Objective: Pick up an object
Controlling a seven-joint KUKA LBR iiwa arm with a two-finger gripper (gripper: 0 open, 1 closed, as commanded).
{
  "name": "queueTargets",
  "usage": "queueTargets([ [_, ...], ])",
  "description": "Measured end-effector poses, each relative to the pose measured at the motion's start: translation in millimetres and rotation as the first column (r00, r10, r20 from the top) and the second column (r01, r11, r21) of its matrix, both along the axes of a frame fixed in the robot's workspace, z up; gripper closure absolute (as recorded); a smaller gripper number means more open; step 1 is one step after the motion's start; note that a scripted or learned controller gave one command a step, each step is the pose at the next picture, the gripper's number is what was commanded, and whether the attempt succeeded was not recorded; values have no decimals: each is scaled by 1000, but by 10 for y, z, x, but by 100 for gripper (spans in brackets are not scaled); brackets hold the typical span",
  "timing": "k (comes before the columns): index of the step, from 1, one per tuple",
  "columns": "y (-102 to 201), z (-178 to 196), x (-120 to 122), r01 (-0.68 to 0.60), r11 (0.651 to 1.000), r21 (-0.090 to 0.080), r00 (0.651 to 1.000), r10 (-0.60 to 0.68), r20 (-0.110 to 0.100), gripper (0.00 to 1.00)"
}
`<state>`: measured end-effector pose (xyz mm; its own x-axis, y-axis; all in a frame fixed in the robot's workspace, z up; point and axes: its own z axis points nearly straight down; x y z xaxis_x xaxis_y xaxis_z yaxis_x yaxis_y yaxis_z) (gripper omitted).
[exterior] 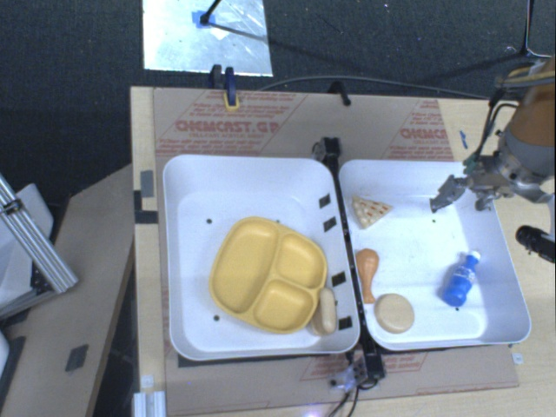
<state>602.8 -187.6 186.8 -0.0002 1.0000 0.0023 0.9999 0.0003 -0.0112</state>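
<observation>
My pincer [462, 193] hangs over the right bin's [508, 320] far edge, fingers apparently spread, holding nothing. I take the bottle [460, 278] as target: it lies near the bin's right wall, long axis slanted, cap pointing up-right. Risk: closing along that axis lets it roll or skid against the wall.

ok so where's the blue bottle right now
In the camera view, the blue bottle lies in the right bin, near its right wall, right of the round tan piece and below the hand.
</observation>
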Motion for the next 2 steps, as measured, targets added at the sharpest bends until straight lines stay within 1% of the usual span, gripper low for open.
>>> queueTargets([
  [1,5,79,32,-3,1000,-3,1000,3,13,0],
  [2,-56,-519,33,-1,1000,-2,1000,1,10,0],
])
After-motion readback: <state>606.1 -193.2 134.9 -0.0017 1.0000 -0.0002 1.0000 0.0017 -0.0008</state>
